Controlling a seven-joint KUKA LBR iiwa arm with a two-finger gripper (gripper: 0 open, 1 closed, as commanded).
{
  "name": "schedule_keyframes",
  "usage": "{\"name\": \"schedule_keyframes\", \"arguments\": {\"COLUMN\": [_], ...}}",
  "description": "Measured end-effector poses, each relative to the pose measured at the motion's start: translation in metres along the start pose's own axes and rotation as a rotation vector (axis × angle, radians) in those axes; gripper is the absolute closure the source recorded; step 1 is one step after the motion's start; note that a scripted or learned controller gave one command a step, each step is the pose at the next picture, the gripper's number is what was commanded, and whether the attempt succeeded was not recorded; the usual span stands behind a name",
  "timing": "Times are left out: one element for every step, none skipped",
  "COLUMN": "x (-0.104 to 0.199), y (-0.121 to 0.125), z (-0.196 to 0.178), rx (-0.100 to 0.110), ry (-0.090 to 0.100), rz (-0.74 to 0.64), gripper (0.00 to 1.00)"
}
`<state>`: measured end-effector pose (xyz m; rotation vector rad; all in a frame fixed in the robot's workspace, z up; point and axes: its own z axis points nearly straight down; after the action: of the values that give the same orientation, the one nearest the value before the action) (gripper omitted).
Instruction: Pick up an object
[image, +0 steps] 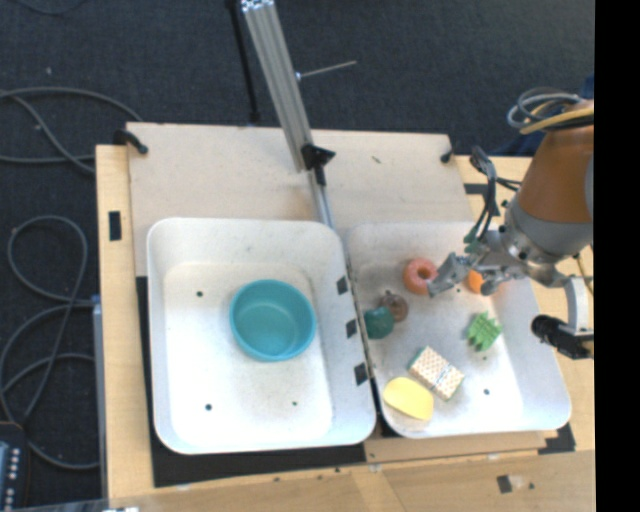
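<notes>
Gripper (462, 275) low over the far part of the right bin (535, 395); whether the fingers are released or clenched cannot be told.

Orange ring (420, 272) just left of the gripper, small orange ball (478, 283) at its right edge. Nearer: green toy (483, 331), checkered block (436, 371), yellow piece (408, 398); teal object (379, 322) by the left wall. Left bin (180, 410) holds a teal bowl (272, 318). Both bins on the tabletop (215, 165).

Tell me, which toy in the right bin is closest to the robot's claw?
The small orange ball, right beside the gripper. The orange ring sits just left of it; the green toy, checkered block and yellow piece lie lower down.
</notes>
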<state>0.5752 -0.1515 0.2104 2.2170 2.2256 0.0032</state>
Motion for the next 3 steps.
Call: {"name": "schedule_keyframes", "arguments": {"x": [0.0,0.001,-0.001], "y": [0.0,0.005,0.004], "z": [0.0,0.061,0.112], "rx": [0.0,0.006,0.005], "ry": [0.0,-0.004,-0.004], "rz": [0.001,0.004,0.006], "gripper": [0.0,0.0,0.0]}}
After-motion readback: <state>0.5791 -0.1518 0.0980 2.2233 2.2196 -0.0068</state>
